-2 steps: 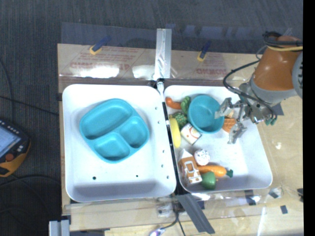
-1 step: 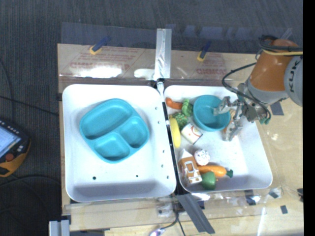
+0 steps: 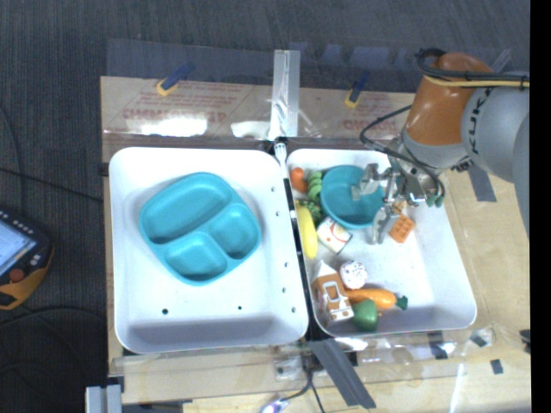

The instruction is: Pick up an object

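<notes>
Dark grey carpet [image 3: 52, 76] all round; a handheld screen device [image 3: 17, 261] lies on it at 9 o'clock. Bench top [image 3: 198, 101] is brown board with blue clips. Left bin [image 3: 129, 317] holds a blue divided plate [image 3: 200, 226]. Right bin [image 3: 448, 291] holds a banana [image 3: 306, 231], teal bowl [image 3: 349, 196], carrot [image 3: 374, 298] and small toys. Gripper [image 3: 385, 209] sits at the bowl's 3 o'clock rim, over an orange block [image 3: 401, 228]; can't tell the jaw state.
</notes>
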Motion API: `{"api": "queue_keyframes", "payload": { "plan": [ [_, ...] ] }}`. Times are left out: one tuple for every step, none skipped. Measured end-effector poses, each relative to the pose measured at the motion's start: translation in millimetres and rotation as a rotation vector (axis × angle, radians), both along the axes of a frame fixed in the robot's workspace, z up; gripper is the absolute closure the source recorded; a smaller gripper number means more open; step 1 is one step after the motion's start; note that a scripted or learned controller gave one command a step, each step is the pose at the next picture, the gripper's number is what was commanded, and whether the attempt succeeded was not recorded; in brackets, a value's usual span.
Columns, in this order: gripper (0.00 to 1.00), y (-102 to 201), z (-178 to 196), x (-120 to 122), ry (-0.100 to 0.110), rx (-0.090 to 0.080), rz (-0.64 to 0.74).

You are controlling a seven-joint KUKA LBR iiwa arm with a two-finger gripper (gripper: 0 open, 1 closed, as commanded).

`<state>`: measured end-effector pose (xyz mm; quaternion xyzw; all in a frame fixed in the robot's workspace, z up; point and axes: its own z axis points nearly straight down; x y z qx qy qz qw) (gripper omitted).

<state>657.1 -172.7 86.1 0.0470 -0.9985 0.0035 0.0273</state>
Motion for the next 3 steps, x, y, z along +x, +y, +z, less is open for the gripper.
{"api": "queue_keyframes", "payload": {
  "plan": [
    [0.0,-50.4,4.1,-85.4,-0.067,0.002,-0.016],
    [0.0,-50.1,4.1,-85.2,-0.067,0.001,-0.016],
    [0.0,-48.8,4.5,-87.9,-0.071,0.0,-0.038]
  ]
}}
